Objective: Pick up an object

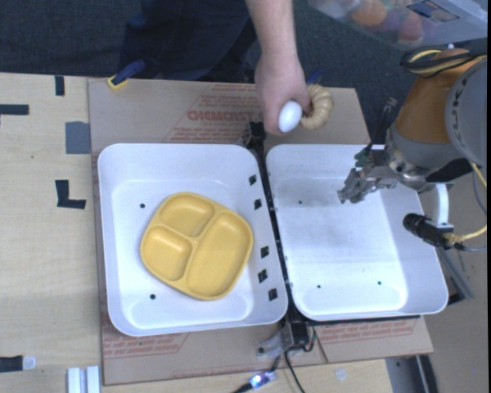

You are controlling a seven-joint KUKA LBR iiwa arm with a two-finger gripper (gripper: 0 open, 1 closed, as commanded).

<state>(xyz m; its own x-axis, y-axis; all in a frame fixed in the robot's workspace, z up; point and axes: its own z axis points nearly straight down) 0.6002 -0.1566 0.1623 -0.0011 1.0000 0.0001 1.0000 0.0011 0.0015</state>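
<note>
Two shallow white plastic bins are seen side by side on a sheet of brown cardboard (pixel 180 117) printed with red lettering too faint to be read, over a pale wooden bench (pixel 33 236) marked with black tape; dark carpet lies beyond. A yellow three-compartment plastic plate (pixel 197 245) lies flat in the left bin (pixel 119 166), well apart from its walls; the right bin (pixel 417 297) offers bare floor. A person's hand (pixel 282 97), holding a white egg-shaped object (pixel 290 116) and a tan ring-shaped object (pixel 317 107), is held above the bins' far edge; the two-finger gripper (pixel 353 188) hangs over the right bin, and whether it is clenched cannot be told.
</note>
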